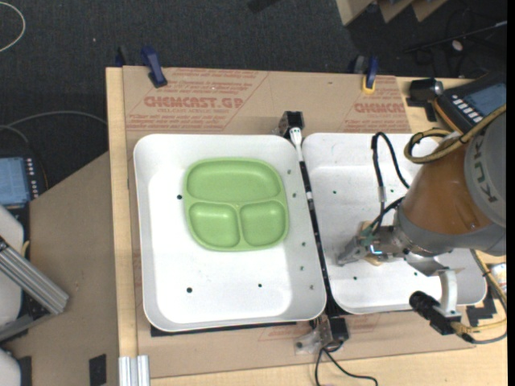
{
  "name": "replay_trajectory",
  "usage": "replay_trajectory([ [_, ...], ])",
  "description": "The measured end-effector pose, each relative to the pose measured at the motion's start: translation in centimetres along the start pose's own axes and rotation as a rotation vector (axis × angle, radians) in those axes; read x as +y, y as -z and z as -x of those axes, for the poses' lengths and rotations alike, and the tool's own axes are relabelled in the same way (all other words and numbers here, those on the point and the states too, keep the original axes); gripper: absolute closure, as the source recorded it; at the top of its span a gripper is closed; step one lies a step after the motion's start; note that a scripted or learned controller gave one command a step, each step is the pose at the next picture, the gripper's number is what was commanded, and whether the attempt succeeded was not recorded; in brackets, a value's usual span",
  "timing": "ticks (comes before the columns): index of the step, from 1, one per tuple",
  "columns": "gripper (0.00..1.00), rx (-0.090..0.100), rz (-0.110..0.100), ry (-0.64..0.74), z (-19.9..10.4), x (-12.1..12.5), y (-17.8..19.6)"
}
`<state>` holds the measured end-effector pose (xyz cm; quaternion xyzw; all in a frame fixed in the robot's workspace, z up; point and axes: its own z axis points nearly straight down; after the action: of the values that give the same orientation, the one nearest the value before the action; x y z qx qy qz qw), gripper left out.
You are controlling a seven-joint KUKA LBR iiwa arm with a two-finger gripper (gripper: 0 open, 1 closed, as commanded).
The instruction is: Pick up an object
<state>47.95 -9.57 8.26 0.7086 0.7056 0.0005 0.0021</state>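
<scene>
We see our hand (354, 252) low in the right bin (346, 167), lower right of the frame, grip unreadable, well apart from the green divided plate (236, 203) in the left bin (161, 240), probably misplaced.

"CHEMCAST" in red on the brown board (201, 95); "KU" on the arm (483, 179).
</scene>
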Motion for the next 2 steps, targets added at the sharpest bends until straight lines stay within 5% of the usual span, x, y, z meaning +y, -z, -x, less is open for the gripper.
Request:
replay_trajectory([
  [1,1.00,-0.005,0.009,0.000,0.1,0.3,1.6],
  [2,1.00,0.002,0.006,0.011,-5.9,4.2,10.7],
])
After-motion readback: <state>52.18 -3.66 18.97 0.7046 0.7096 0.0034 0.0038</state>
